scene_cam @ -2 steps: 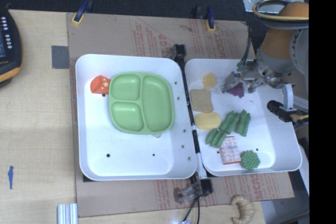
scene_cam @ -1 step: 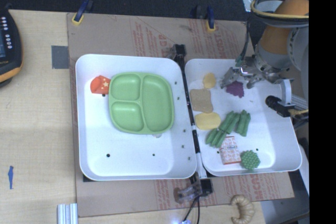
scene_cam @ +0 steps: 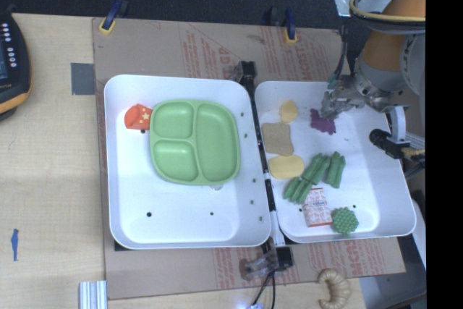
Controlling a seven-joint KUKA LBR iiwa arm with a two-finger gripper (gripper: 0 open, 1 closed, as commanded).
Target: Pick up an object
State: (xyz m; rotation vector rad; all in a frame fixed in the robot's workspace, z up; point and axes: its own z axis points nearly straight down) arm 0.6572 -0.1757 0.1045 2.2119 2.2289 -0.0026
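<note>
Down at the near edge of the table point(scene_cam: 51, 192), I've got a curly tan thing point(scene_cam: 334, 287) lying on the cardboard sheet point(scene_cam: 181, 47), just outside the right bin point(scene_cam: 394, 192). Inside that bin, nearest me, sits a bumpy green ball point(scene_cam: 344, 220) right beside a small flat packet point(scene_cam: 315, 207) with red print. Just past those is a bunch of long green pods point(scene_cam: 316, 174), kind of ribbed and lying at a slant. Left of them, a smooth yellow oval piece point(scene_cam: 286, 166), then a flat tan square-ish slab point(scene_cam: 276, 137), then a small round yellow piece point(scene_cam: 289, 111), all lined up along the bin's left wall.

The left bin point(scene_cam: 130, 221) holds a matte green divided plate point(scene_cam: 195, 141) with three compartments, and a little red object point(scene_cam: 137, 116) is tucked against its far left edge.

Further back in the right bin there's a small purple jagged thing point(scene_cam: 323, 121). The gripper point(scene_cam: 334, 103) is sitting right over it, fingers pointing down at the bin floor just beside or on it. Honestly I can't tell from this angle whether the fingers are spread or pinched, or whether they've got hold of anything.
</note>
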